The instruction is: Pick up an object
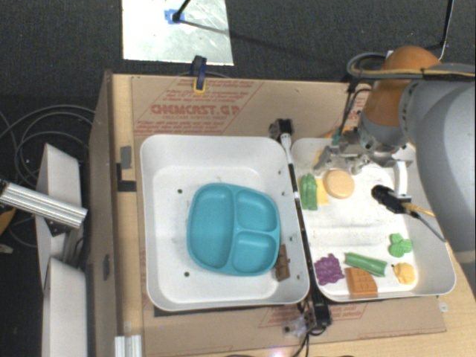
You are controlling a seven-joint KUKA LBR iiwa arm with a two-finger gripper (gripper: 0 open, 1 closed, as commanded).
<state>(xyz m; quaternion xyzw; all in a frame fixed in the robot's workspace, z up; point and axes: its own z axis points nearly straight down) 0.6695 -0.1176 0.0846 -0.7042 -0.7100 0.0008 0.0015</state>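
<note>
Over the right bin's [358, 227] far end, gripper [343, 163] right by the pale round piece [340, 184]
can't tell if it's open or closed; piece lies next to the green-yellow corn [308, 192], teal plate [233, 229] in the left bin [169, 171]

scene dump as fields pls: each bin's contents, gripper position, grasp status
left bin: blue divided plate; small brown item by right wall
right bin: green-yellow piece, pale round piece, purple grapes, long green piece, orange block, small green piece, small yellow piece
gripper: over right bin's far end, next to pale round piece
grasp: cannot tell
</note>
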